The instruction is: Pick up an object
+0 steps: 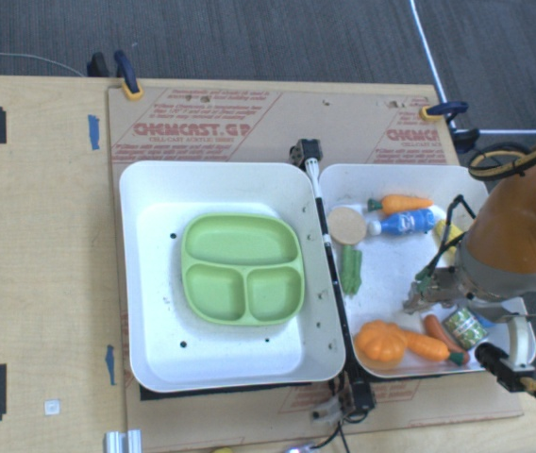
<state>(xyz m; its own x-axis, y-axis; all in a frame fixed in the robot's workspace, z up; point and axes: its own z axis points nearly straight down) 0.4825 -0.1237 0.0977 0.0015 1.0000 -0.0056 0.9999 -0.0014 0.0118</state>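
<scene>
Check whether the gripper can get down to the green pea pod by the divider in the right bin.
Probably yes. The green pea pod lies alone on bare bin floor, with the gripper hovering just to its right, though the bin wall beside it may crowd one finger.

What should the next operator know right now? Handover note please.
Claw: low in the right bin; I cannot tell whether it is open or shut, and nothing visibly held.
Right bin holds: orange carrot, blue bottle, tan round disc, green pod, orange pepper, small carrot, green-labelled can.
Left bin: green divided plate.
Done: arm is over the toys.
Left: grasp and lift one object.
</scene>
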